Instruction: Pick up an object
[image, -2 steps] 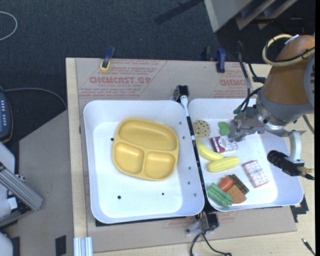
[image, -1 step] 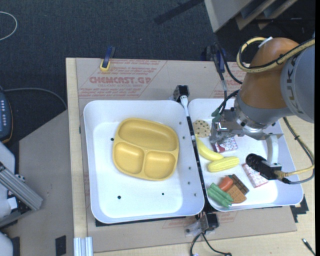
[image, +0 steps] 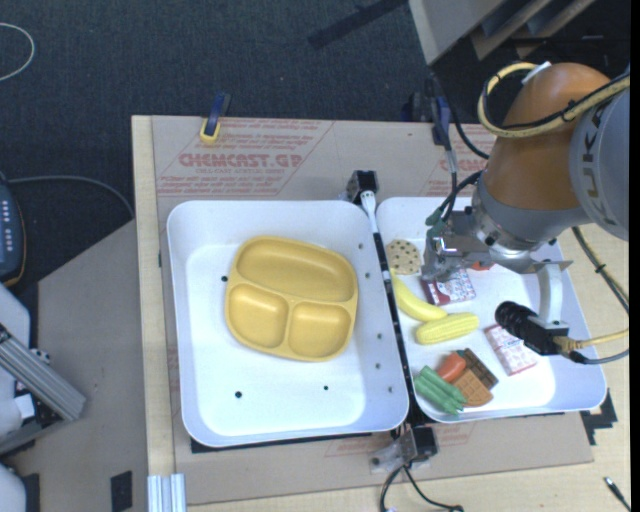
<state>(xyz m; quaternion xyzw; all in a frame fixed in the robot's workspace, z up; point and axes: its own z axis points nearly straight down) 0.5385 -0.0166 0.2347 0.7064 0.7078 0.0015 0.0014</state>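
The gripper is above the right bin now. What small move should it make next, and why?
Probably a short, straight descent. The gripper hangs low over the right bin, right above a small red and white packet, beside the banana and the cookie. Nothing shows between its fingers, so I judge that no object is picked up yet; the packet is the nearest one.

The 2 bins (image: 190, 300) look like smooth white plastic with a soft sheen. The yellow divided plate (image: 292, 297) is smooth matt plastic. The counter (image: 270, 155) is covered in dull brown cardboard printed in red. The banana (image: 415, 301) and corn cob (image: 446, 327) look like glossy plastic. The arm's orange band (image: 540, 130) is smooth and shiny; the claw (image: 440, 262) looks like bare grey metal.
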